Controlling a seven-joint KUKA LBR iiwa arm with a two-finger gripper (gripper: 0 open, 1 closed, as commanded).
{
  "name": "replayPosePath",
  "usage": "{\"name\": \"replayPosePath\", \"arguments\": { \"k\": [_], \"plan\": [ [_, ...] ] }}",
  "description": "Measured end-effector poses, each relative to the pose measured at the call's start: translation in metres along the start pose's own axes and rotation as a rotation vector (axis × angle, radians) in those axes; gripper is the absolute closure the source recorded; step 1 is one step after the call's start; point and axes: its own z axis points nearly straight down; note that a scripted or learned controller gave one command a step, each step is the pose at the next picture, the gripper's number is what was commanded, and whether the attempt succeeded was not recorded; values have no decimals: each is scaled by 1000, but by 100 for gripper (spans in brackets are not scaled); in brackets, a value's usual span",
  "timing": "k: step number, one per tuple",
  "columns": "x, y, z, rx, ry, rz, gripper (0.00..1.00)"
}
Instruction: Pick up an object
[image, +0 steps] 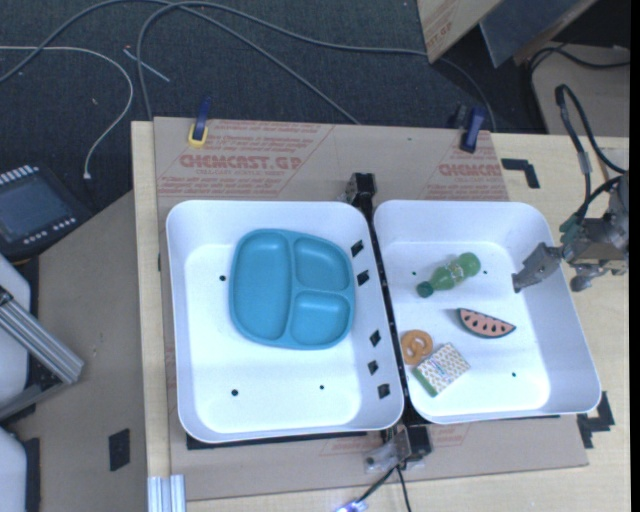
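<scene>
The watermelon slice toy (486, 323) lies in the right bin (560, 385), with a green bottle (448, 275) to its far left and a pretzel (416, 346) and small packet (443, 368) to its near left. The gripper (560, 268) hangs at the bin's right rim, fingers spread, holding nothing. No object is lifted yet; approach, grasp and lift remain.

You see the arm (612, 235) cut off at the right edge, and the small packet's (443, 368) print is too small to read.

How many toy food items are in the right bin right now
4. A green bottle near the middle, a watermelon slice to its lower right, a pretzel by the divider, and a small packet beside the pretzel. None look hidden.
</scene>
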Motion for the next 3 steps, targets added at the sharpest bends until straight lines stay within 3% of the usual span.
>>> {"name": "replayPosePath", "arguments": {
  "k": [1,3],
  "plan": [
    [0,2,-6,-11,-3,-3,0],
    [7,-7,93,-6,0,-4,0]
  ]
}}
